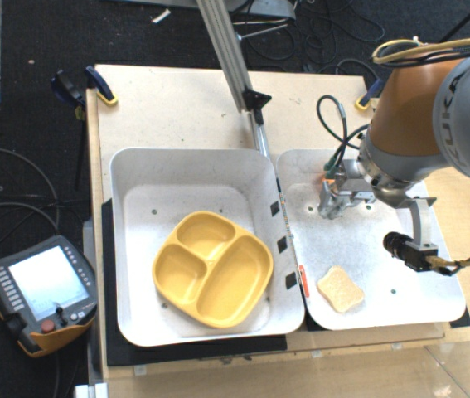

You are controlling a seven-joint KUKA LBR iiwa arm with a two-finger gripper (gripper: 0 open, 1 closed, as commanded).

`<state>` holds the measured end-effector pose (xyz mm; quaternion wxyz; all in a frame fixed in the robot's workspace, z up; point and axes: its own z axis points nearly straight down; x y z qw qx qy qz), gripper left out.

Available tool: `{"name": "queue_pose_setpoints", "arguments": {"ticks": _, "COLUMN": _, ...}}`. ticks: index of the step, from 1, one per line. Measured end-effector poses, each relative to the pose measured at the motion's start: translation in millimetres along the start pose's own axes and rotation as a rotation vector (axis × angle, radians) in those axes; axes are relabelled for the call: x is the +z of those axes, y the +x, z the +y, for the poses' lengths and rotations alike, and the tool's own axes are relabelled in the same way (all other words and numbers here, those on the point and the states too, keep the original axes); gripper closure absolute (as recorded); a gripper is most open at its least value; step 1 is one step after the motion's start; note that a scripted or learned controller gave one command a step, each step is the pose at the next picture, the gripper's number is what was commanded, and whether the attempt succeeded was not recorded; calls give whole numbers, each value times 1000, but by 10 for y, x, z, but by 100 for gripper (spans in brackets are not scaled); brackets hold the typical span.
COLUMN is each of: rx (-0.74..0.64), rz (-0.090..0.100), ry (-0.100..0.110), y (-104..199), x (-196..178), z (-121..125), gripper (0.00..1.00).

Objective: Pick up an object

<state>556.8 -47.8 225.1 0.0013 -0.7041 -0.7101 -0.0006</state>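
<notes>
Lying near edge, right white bin [433,309]: tan sponge-like slice [340,289], flat, untouched
Left bin [127,222]: yellow three-compartment plastic plate [212,268]
Hand [331,203]: low over right bin's far part, well apart from slice; finger opening can't tell

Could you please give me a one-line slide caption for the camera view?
Gripper over the right bin, bread near its front; yellow tray in the left bin.

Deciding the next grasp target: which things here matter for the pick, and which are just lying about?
For the pick:
gripper, over the right bin
bread-shaped sponge, right bin
yellow divided plate, left bin

Lying about:
teach pendant, on the floor
blue-yellow clamp, bench corner
</notes>
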Motion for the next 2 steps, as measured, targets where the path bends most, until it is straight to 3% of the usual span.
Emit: {"name": "queue_pose_setpoints", "arguments": {"ticks": 2, "rx": 0, "rz": -1, "ry": -2, "y": 1071, "x": -65, "z": -85, "gripper": 100}}
